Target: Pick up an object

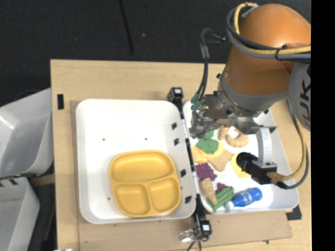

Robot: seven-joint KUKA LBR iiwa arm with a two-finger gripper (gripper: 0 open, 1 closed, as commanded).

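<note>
I see the graspable objects heaped in the right bin (285, 196). A green leafy toy (208, 145) lies near its left wall, with a tan star-shaped cookie (221, 161) just below it and a pale curled piece, perhaps a pretzel (234, 136), to its right. Purple grapes (204, 170) sit against the left wall. Lower down, a corn cob (209, 189) lies beside a green pod (224, 196), and a blue bottle (245, 197) lies on its side.

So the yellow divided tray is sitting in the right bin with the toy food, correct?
Not quite. The camera view shows the yellow divided tray in the left bin, alone. The toy food lies in the right bin, under the arm.
</note>
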